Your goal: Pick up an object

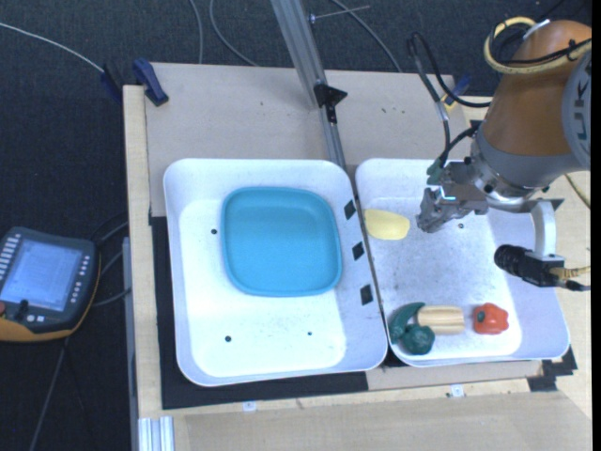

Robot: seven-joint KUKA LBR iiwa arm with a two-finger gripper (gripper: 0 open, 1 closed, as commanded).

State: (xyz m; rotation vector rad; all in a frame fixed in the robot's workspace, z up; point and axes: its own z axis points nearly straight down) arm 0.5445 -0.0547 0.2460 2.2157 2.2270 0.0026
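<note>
The right bin (526, 346) holds a pale yellow piece (386, 225) near its left wall. Along its front lie a dark green object (411, 328), a tan cylinder (440, 319) and a red pepper-like piece (489, 318). My gripper (438, 213) hangs over the upper middle of the right bin, just right of the yellow piece and above the bin floor. Nothing shows between its fingers, and their spread is hidden by the wrist.
A blue square plate (282, 241) lies in the left bin (197, 346). A metal pole (302, 40) slants over the bench at the back. A black cylinder (524, 264) on the arm juts over the right bin's right side.
</note>
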